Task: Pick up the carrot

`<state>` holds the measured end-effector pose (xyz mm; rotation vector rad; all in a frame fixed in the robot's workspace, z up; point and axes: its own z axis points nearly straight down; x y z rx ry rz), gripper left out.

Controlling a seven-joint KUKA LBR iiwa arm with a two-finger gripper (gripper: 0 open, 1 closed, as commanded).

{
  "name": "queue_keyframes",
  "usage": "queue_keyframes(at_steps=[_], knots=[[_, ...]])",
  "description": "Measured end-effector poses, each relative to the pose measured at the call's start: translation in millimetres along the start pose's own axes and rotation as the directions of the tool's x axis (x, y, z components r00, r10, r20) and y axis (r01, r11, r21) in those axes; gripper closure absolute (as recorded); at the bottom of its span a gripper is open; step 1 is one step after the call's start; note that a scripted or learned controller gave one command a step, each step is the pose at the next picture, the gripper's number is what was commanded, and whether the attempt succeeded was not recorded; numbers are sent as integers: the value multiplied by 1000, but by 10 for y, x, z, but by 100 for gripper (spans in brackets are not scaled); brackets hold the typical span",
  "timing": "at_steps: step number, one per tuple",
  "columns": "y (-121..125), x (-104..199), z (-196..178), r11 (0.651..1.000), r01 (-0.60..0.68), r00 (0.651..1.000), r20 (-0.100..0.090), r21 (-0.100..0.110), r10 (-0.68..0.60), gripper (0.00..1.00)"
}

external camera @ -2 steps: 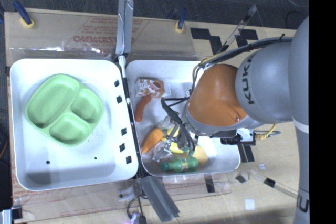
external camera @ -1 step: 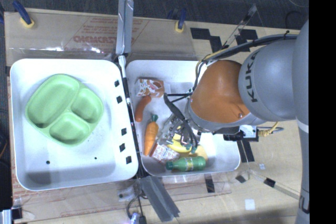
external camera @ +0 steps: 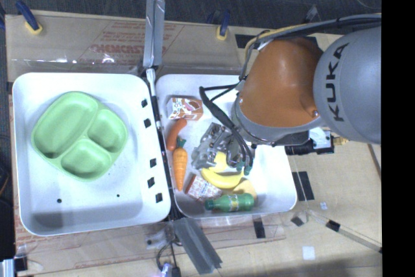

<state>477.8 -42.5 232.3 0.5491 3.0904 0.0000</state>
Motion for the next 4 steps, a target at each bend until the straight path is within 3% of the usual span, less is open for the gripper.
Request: queue_keyframes(at_steps=[1,2,3,4], knots=[[-3,0,2,1000,-1,1000,0,0,1,0],[674,167,412,969,245,969,-6,0,-245,0],[327,129,408,925,381,925,-5,0,-381,0],[118,-232,404,896,444,896,-1,0,-444,0]])
